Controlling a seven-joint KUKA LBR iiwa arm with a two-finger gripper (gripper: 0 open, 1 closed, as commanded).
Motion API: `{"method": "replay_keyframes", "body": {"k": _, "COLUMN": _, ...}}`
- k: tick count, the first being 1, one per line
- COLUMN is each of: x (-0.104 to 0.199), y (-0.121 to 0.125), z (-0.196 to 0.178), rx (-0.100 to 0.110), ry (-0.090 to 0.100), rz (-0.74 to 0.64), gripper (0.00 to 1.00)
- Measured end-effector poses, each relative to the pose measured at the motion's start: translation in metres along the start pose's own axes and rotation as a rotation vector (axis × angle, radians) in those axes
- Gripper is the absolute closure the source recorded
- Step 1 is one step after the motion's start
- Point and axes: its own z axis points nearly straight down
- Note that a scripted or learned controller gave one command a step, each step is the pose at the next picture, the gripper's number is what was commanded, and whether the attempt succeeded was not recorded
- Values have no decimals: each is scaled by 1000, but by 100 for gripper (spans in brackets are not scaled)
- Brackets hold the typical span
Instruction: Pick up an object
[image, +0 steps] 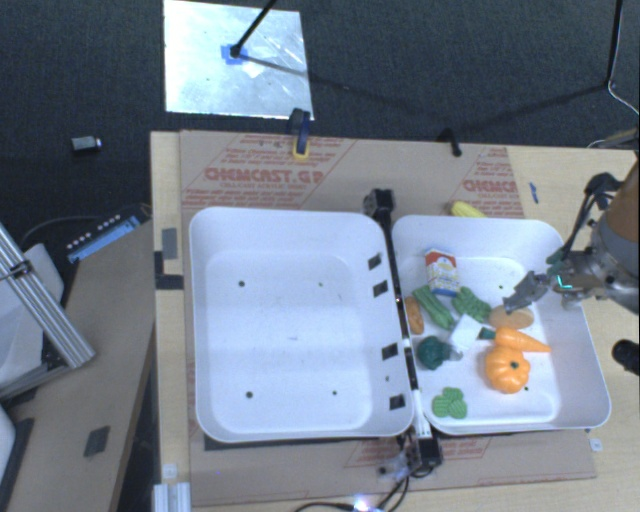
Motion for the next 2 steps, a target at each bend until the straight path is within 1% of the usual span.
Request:
{"method": "replay_keyframes", "body": {"k": 1, "x": 53, "y": -33, "z": 96, "rx": 11, "ry": 5, "rz": -4, "gripper": 0}}
{"method": "replay_keyframes", "body": {"k": 2, "x": 45, "y": 28, "z": 146, "rx": -19, "ry": -9, "rz": -2, "gripper": 0}}
